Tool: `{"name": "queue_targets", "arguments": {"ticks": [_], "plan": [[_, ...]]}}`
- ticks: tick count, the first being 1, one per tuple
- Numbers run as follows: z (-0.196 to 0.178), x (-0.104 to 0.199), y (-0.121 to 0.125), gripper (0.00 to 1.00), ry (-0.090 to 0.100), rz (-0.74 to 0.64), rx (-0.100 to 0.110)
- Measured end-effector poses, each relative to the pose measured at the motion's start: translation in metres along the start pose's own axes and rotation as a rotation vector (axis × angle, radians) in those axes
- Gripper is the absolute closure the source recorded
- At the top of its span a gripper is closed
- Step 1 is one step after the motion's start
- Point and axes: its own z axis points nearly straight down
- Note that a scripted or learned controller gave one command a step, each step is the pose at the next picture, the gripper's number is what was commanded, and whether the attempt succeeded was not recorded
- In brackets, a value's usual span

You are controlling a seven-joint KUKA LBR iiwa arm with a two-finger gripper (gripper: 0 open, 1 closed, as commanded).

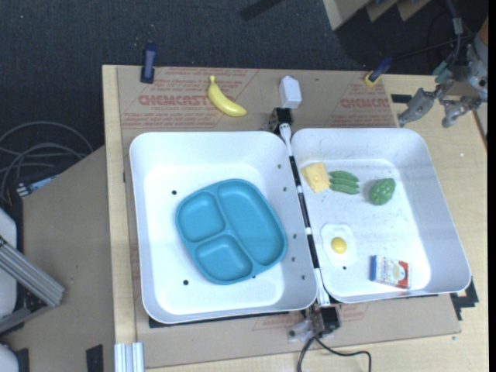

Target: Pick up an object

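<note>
Nearest you in the right bin (pixel 442 208) lies a small flat packet (pixel 388 271), white with blue and red print, close to that bin's front wall. Just beyond it and toward the divider sits a toy fried egg (pixel 338 244), white with a yellow yolk, apart from the packet. In the left bin (pixel 155 208) you have one item, a blue three-compartment plate (pixel 229 230), lying flat near the bin's middle and turned at a slant. Farther back in the right bin you find three pieces in a loose row: a yellow cheese wedge (pixel 315 177) nearest the divider, a green pea pod (pixel 344 181) just beside it, and a green broccoli-like piece (pixel 380 191) a little apart to the right. Beyond both bins, on the cardboard-covered tabletop (pixel 116 285), a toy banana (pixel 224 99) lies behind the left bin, with a small white block (pixel 291 91) behind the join of the two bins, a blue clip (pixel 148 60) at the far left corner and a yellow-and-blue clip (pixel 377 74) on the far edge to the right. Farthest of all, at the upper right, you see the gripper (pixel 438 108) outside the right bin, above its far right corner, well apart from every object; its fingers (pixel 411 107) are spread and pinch nothing.
</note>
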Motion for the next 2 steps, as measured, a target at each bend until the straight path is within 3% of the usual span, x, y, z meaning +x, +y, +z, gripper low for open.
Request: {"name": "queue_targets", "arguments": {"ticks": [1, 2], "plan": [[0.145, 0.018, -0.011, 0.00, 0.002, 0.000, 0.005], [0.164, 0.039, -0.070, 0.00, 0.001, 0.001, 0.003]]}}
